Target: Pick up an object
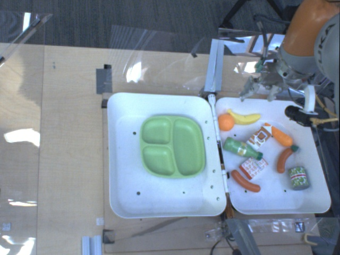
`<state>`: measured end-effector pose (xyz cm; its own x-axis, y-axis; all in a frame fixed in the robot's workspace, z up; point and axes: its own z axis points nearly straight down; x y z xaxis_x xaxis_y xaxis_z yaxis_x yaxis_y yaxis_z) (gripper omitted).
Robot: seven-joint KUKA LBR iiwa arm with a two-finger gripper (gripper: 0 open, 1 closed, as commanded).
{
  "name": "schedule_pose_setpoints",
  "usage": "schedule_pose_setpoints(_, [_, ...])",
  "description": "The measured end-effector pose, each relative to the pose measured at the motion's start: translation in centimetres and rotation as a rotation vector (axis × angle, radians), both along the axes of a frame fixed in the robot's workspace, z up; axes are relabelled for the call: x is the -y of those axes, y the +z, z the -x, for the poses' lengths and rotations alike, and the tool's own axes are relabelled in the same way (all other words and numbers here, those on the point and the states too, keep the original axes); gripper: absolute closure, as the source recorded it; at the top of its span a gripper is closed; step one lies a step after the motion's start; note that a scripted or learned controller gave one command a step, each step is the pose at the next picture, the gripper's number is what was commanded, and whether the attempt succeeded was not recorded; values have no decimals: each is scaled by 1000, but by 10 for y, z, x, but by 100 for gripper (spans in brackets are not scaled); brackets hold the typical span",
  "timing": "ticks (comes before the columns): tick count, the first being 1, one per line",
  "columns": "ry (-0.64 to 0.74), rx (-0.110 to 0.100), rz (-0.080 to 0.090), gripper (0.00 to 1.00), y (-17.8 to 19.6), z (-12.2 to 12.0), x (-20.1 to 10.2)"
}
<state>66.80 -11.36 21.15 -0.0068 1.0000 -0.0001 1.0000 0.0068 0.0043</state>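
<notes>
My gripper [261, 91] hangs over the far edge of the right bin [313, 203], open with nothing between its fingers. In that bin lie a yellow banana [244, 118] and an orange [226, 122] at the far left, just below and left of the gripper. Further forward are a green bottle [241, 148], a small orange-and-white carton [258, 136], a carrot [281, 137], two sausages [285, 159] [246, 180], a red-and-white carton [253, 168] and a green can [298, 177].
The left bin [122, 195] holds a green divided plate [173, 146]. A metal bracket [214, 68] stands behind the seam between the bins. A black part [297, 114] juts in over the right bin's far right edge.
</notes>
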Motion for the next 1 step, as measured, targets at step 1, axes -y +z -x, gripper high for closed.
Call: schedule_pose_setpoints(1, [43,-2,1,0,-113,42,31])
